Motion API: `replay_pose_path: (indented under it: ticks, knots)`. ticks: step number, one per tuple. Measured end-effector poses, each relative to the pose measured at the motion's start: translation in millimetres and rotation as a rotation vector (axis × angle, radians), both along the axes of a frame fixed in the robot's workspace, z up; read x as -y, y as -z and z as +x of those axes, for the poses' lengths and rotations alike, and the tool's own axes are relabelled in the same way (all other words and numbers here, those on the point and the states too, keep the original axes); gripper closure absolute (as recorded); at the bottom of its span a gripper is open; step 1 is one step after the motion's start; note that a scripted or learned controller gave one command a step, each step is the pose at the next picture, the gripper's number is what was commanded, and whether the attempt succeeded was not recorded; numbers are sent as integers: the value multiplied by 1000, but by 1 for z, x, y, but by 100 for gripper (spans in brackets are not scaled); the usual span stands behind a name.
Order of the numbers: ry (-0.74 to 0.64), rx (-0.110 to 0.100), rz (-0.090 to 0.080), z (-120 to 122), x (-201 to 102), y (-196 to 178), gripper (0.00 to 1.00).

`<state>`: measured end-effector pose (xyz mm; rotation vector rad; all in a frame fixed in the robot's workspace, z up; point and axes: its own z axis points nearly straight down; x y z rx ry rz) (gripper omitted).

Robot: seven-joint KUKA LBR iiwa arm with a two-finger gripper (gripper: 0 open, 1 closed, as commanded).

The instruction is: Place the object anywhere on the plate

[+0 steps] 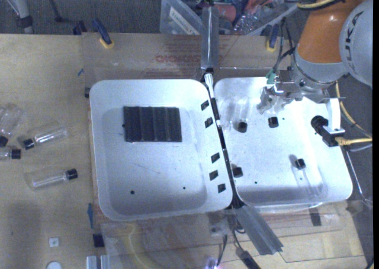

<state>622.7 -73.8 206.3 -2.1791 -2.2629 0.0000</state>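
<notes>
Bench (pixel 41 66): pale wood, carrying both bins side by side at its middle.
Left bin (pixel 106 194): white and shallow, at 9 o'clock of the centre divider.
Right bin (pixel 278 188): white and shallow, at 3 o'clock of the divider, touching the left bin along that edge.
Arm (pixel 328 31): grey with an orange band, entering from 2 o'clock and hanging over the right bin's 12 o'clock part.
Tub (pixel 177 1): clear, full of mixed coloured items, off the bench at 12 o'clock.
Plate (pixel 152 124): dark, ridged and rectangular, lying flat in the left bin toward its 12 o'clock side.
Gripper (pixel 269 101): low over the right bin, between its centre and 12 o'clock.
Grip: cannot tell whether it is spread, closed or pinching anything; the glare is too strong there.
Capped vials (pixel 272 121): the task's things, small and clear with black caps, scattered in the right bin. One is just at 6 o'clock of the gripper, one at 9 o'clock of that, one near the divider at 8 o'clock, and one toward 5 o'clock. All are well apart from the plate.
Loose vials (pixel 52 176): several of the same kind lying on the bench at 9 o'clock, outside both bins.
</notes>
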Motion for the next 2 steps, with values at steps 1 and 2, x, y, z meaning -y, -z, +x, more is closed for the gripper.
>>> replay_pose_path:
  ticks: [1,2]
  knots:
    - [195,1,-1,-18,-70,-54,100]
    - [1018,0,-2,-41,-107,-100,100]
